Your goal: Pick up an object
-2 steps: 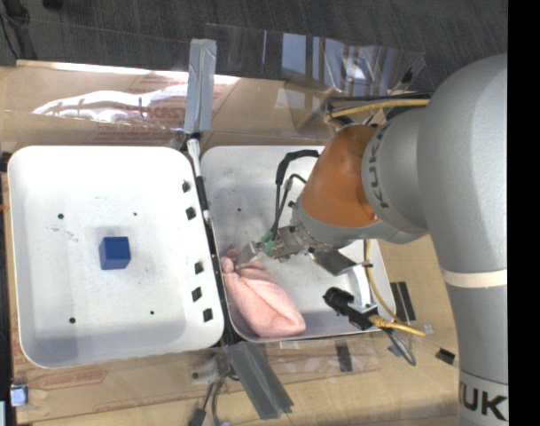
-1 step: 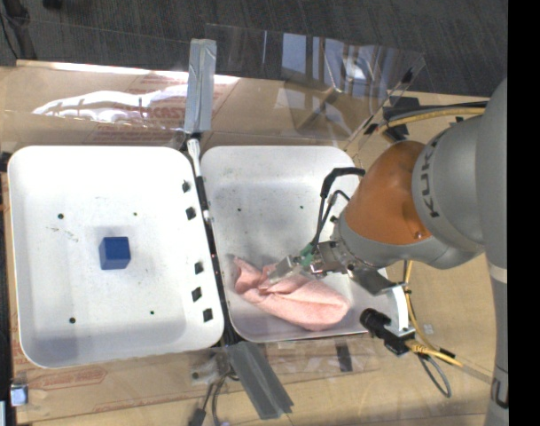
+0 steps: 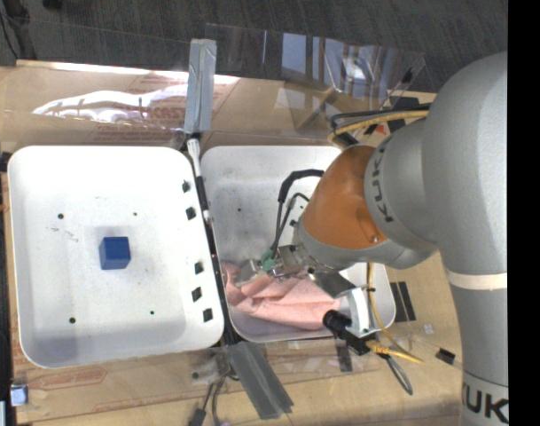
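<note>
The gripper [image 3: 274, 266] sits low in the right bin [image 3: 243, 180], at the upper edge of a soft, crumpled pink cloth [image 3: 283, 307]. Its fingers are hidden beneath the wrist, so whether they are apart or closed cannot be told, nor whether they grip the cloth. The cloth lies bunched along the bin's near wall. The arm [image 3: 429, 193] is smooth grey with a glossy orange band. In the left bin [image 3: 39, 185], a small blue cube [image 3: 115, 252] rests alone.
</note>
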